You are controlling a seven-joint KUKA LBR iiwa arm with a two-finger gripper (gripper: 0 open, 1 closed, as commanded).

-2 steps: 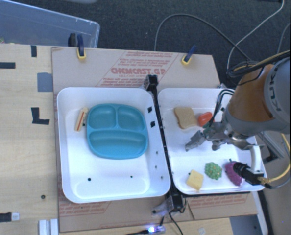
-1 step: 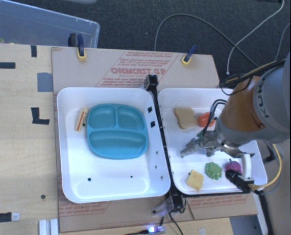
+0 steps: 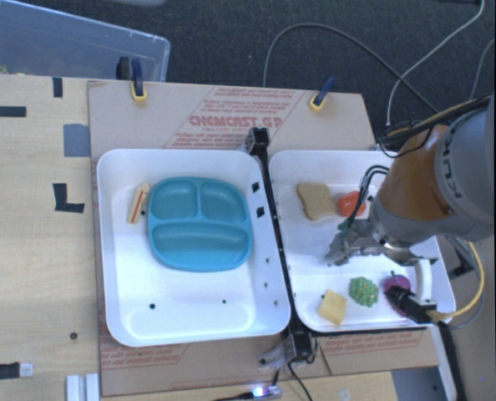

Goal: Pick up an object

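My gripper [image 3: 341, 251] hangs low over the middle of the right bin [image 3: 315, 161], reaching in from the right. A tan bread slice [image 3: 315, 200] lies up and to the left of it. A red-orange piece [image 3: 349, 202] sits just above it, partly behind the arm. Below the gripper are a green broccoli piece [image 3: 363, 291], a yellow cheese wedge [image 3: 333, 307] and a purple piece [image 3: 397, 285]. Nothing shows between the fingers.
The left bin [image 3: 118, 249] holds a blue divided tray [image 3: 199, 223] and a small hot-dog-like piece [image 3: 137, 203] beside it. A black divider rail [image 3: 269, 215] runs between the bins. Cables loop behind the bench at the top right.
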